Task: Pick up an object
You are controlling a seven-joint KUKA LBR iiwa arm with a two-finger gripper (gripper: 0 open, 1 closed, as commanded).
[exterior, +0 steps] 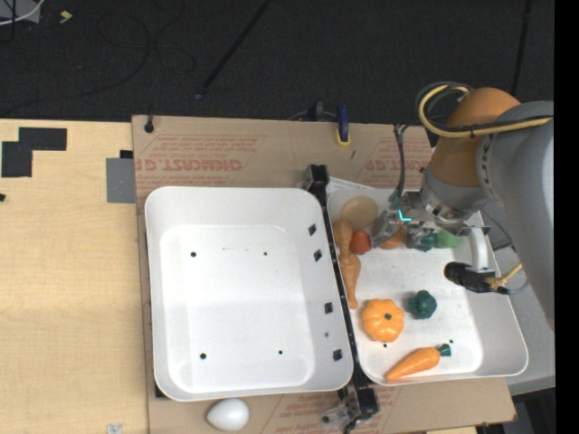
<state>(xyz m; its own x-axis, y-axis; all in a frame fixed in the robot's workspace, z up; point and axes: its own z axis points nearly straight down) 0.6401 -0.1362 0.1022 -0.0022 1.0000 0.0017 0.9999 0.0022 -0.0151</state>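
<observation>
My gripper [409, 231] hangs low over the back part of the right bin [493, 333], below the orange band of the arm [479, 116]. A small brown piece [390, 237] and a green piece [445, 239] lie right beside it. To its left are a red-orange item [361, 240] and a beige round item [358, 212]. Toward the front of the bin sit an orange pumpkin [382, 319], a dark green toy [422, 304] and a carrot [416, 362]. A long orange-tan item [348, 268] lies along the bin's left wall.
The left bin [172, 242] stands beside the right one, with a black divider [330, 269] between them. A white egg [228, 414] lies outside the bins at the front. Cardboard [235, 152] lines the bench behind.
</observation>
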